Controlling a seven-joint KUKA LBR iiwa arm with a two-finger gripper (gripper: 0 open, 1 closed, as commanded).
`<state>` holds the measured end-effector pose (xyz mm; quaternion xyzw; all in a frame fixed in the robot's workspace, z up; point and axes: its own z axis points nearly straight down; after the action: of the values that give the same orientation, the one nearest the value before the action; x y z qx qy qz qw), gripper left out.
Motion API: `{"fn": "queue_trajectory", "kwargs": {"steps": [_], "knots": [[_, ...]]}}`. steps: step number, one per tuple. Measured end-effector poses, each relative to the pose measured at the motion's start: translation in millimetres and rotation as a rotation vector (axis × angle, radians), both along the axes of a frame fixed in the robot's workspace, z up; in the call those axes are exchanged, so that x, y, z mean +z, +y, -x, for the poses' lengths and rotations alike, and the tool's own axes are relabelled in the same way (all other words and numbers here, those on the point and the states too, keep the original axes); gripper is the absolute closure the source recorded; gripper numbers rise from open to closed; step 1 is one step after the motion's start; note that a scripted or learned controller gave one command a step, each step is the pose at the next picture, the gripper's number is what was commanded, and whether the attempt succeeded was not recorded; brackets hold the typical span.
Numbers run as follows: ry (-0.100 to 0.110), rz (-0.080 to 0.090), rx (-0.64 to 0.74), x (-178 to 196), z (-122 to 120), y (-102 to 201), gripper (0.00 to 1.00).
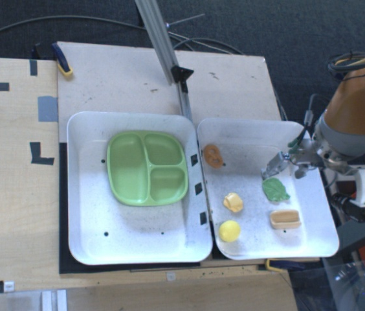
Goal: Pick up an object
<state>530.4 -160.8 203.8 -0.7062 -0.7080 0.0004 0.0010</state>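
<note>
Nearest my camera is the slanted grey aluminium strut (158, 28), which crosses the top of the view and ends at a black clamp above the seam between the bins; I take it to be part of the camera mount, so it stays clear of the work.

Below it the pale plywood table (124, 76) carries the two shallow white plastic bins side by side. The left white bin (82, 193) holds one thing, a light green divided plastic plate (147, 168) lying flat near its middle, probably too broad for this hand to pick. The right white bin (312, 235) has the small pickable pieces spread well apart, which gives room to come down on any one alone.

The grey arm with its orange band (351, 118) reaches in over the right bin's far right rim. Its hand (278, 167) is angled down and left, just above a crumpled green leafy toy (275, 190), which I judge to be the target. The view is blurred at the tips, so I cannot tell whether the hand is spread or closed, and I see nothing gripped in it.

The rest, by size: a tan bread-like block (285, 219) just below the green toy, an orange-brown round piece (212, 155) near the seam, a pale yellow lump (233, 203) and a bright yellow ball (229, 230).
</note>
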Motion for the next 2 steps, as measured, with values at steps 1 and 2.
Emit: {"fn": "queue_trajectory", "kwargs": {"steps": [1, 2], "knots": [[0.0, 0.0, 0.0, 0.1, 0.0, -0.1, 0.0], [0.006, 0.0, -0.002, -62.5, 7.6, -0.9, 0.0]]}}
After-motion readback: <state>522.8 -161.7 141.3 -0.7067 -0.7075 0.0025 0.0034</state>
